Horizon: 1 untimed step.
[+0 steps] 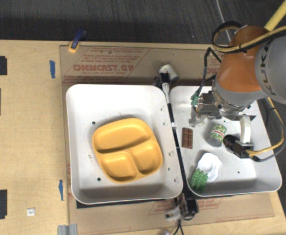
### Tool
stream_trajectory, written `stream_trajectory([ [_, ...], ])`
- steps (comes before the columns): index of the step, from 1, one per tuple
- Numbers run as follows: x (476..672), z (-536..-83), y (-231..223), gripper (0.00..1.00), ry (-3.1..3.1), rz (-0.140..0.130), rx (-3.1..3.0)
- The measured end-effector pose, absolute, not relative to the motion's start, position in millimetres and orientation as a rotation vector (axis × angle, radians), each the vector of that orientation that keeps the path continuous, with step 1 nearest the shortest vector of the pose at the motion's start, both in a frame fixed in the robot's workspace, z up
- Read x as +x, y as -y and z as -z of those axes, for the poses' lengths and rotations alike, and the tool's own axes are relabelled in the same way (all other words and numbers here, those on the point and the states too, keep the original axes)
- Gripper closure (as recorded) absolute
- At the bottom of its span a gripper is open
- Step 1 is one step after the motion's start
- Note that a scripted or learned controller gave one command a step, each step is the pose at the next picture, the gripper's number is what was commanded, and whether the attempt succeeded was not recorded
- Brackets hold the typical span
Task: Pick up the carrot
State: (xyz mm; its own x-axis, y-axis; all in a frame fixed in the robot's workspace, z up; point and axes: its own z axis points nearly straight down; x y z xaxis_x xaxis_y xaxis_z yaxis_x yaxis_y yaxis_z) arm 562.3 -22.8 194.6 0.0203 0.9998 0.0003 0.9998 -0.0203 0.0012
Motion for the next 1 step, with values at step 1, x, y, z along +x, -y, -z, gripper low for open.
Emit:
stream_trajectory([
  [1, 520.5, -184.2, -42.5, 1.00, -1.690, 0.005, 2.653],
])
